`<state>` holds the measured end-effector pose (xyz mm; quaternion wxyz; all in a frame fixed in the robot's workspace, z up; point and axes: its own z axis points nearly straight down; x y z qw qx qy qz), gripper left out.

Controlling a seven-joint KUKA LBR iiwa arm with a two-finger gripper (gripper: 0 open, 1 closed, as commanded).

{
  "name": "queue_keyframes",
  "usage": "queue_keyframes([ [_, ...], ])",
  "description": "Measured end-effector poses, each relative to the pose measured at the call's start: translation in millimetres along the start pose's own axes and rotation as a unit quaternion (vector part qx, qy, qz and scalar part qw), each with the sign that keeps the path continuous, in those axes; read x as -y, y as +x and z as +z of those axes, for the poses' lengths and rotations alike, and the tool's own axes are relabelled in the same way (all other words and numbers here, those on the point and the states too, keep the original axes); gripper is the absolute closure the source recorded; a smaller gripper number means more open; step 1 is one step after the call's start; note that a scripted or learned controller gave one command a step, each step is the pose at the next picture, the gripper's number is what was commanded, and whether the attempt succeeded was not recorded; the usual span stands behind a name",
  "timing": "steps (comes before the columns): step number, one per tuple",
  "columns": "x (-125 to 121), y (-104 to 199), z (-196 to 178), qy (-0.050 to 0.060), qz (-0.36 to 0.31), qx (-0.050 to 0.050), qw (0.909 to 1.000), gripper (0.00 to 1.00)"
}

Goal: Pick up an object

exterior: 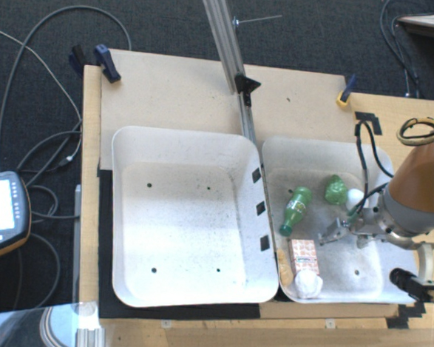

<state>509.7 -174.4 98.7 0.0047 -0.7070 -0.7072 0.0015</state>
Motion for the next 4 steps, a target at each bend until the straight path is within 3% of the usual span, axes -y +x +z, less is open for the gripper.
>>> queue_keyframes([
  [1,-2.6,-0.7,-14.4,-0.005,0.000,0.002,1.0000,1.00],
  [3,0.3,-8.0,-127.1,-0.008,-0.001,0.004,1.0000,1.00],
  [4,-19.9,38.0,-135.7,-0.007,-0.003,0.002,1.0000,1.00],
])
